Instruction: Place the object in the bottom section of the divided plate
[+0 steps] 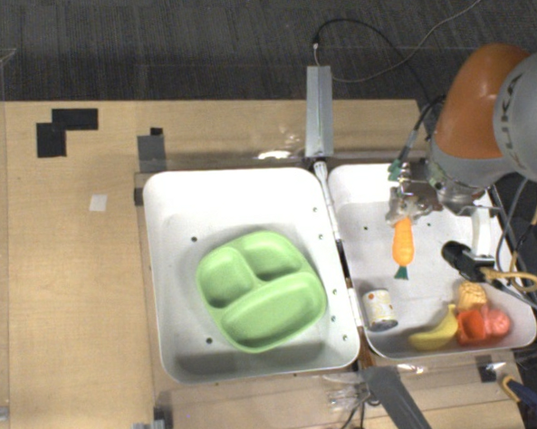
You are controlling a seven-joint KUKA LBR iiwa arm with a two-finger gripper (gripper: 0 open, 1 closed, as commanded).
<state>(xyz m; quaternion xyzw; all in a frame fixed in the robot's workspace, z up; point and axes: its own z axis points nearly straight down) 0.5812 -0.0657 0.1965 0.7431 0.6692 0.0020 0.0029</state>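
A green divided plate (260, 289) lies in the left white bin (171, 260), with its one large section toward the front of the bench and two smaller sections behind it. All three sections hold nothing. An orange toy carrot (403, 242) with a green leafy end pointing forward is in the right bin (358, 194). My gripper (402, 206) is over the right bin, right at the carrot's rear tip. Whether it touches or grips the carrot is hidden by the wrist.
Along the right bin's front edge lie a small pale can (379, 308), a yellow banana (436, 332), a red toy fruit (484, 325) and a tan piece (473, 293). A raised divider (336, 250) separates the two bins.
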